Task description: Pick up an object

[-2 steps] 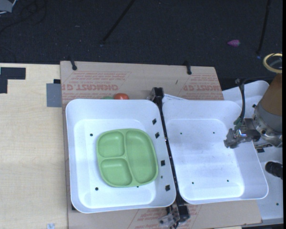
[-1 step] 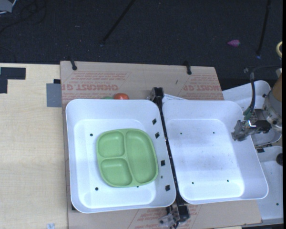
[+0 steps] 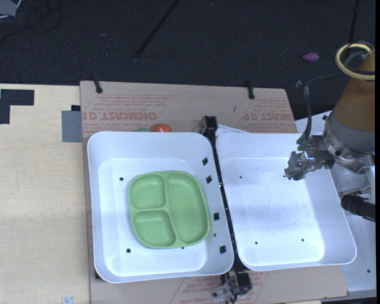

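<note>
Reaching over right bin [image 3: 342, 246], end effector [image 3: 297, 166] low

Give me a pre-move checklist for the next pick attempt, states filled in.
1. Target present: green divided plate lies flat in the left bin. Ok.
2. Claw positioned over target: it sits over the right bin, upper right part. Not ok.
3. Claw carrying nothing: cannot tell.
4. Path across the divider between the bins: nothing stands in the way. Ok.
5. Small red object lies behind the left bin, outside it. Ok.
</note>
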Action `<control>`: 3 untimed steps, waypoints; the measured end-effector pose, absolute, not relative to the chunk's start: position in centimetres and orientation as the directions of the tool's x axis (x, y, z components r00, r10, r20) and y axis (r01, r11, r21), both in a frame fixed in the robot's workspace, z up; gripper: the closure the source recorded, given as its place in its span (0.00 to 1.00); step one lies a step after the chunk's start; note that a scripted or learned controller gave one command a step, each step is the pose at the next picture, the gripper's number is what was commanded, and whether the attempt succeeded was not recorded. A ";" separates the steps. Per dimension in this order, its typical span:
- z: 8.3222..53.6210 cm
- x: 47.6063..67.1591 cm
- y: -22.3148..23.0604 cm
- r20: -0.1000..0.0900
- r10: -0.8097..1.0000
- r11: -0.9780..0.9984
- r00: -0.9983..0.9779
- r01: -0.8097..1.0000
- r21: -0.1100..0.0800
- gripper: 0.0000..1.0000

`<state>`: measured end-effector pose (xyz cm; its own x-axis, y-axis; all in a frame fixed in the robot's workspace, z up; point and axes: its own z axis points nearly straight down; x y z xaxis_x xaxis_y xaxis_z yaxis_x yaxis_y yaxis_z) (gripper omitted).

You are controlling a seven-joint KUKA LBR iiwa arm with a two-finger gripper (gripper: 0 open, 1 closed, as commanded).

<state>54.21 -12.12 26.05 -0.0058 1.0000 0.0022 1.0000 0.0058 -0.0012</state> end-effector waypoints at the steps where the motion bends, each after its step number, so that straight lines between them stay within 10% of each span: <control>1: 26.3 55.6 -7.5 0.002 1.000 0.005 -0.005 1.000 -0.002 1.00; 3: 23.4 57.9 1.4 0.001 1.000 0.003 -0.003 1.000 -0.005 1.00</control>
